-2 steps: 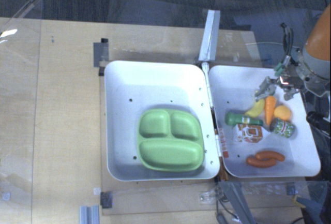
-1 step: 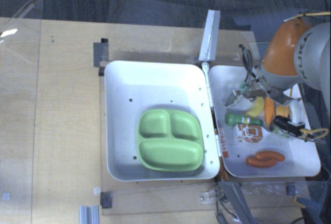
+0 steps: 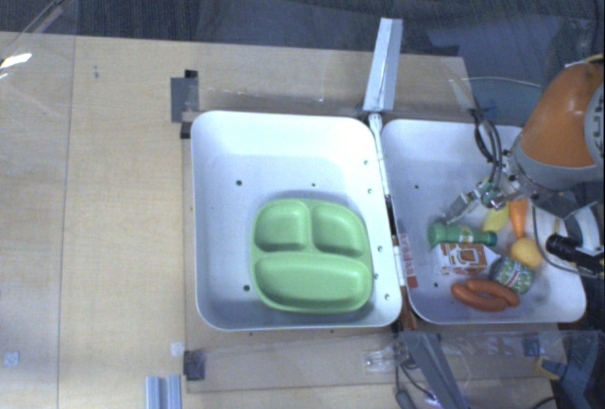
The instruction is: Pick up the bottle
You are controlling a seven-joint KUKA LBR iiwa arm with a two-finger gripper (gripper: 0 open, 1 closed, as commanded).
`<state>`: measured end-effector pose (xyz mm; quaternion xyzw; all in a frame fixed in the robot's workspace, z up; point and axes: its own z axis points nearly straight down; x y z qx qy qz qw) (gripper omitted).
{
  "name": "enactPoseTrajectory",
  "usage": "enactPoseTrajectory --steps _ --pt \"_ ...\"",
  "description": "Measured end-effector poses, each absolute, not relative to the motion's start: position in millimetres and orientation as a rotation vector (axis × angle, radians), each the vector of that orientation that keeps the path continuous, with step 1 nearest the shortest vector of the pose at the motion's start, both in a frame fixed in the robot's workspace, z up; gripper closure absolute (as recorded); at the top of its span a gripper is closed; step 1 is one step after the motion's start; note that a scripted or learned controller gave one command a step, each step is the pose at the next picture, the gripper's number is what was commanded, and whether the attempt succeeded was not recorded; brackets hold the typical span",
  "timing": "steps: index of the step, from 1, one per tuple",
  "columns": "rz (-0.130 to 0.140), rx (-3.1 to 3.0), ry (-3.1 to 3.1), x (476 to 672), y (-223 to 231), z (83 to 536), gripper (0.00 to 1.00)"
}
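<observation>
Nearest the camera, a red sausage-shaped toy (image 3: 485, 294) is lying along the front wall of the right white bin (image 3: 416, 161). A green-labelled round can (image 3: 513, 277) is sitting just beside it. Behind them, a white and orange carton (image 3: 463, 256) is lying flat. The green plastic bottle (image 3: 454, 233) is resting on its side against the carton's far edge. The gripper (image 3: 477, 200) is hovering just beyond the bottle; whether it is released or clenched cannot be told. In the left white bin (image 3: 217, 209), a green divided plastic tray (image 3: 312, 256) is sitting.
</observation>
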<state>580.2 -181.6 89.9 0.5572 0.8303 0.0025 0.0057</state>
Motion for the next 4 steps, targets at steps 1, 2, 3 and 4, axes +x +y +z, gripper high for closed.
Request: enactPoseTrajectory --steps 1,2,3,4 --pt "0.009 1.323 2.835 562.2 -203.8 90.3 0.00" --pt "0.006 0.833 3.004 531.7 -203.7 92.0 0.00" --pt "-0.016 0.083 3.055 514.1 -190.8 105.7 0.00" --pt "0.004 0.227 3.112 545.6 -127.5 91.8 0.00"
